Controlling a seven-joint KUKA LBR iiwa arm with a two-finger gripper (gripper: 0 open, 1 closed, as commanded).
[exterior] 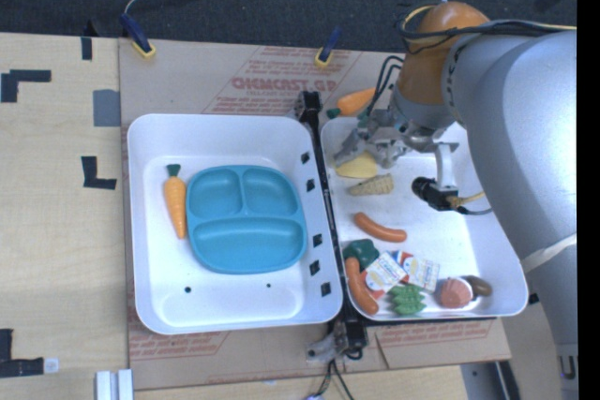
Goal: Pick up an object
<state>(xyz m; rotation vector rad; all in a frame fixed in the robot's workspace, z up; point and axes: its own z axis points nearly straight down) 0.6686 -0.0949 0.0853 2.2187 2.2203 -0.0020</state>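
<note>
My gripper [372, 145] hangs low over the back left part of the right bin [487, 244], reaching in from the right under the orange wrist band. Just below it lies a pale yellow wedge [356, 168], and a tan ridged piece [372, 186] sits beside that. I cannot make out whether the gripper touches the wedge. An orange piece [354, 101] rests at the bin's back edge, just behind the gripper. Closer to the front lies a red-orange sausage [379, 227].
The front of the right bin holds a green broccoli piece [361, 250], an orange carrot [361, 288], small white packets [401, 272], a green leaf [407, 300] and a pink ball [454, 292]. The left bin [155, 295] holds a blue divided plate [246, 217] and a carrot [175, 204].
</note>
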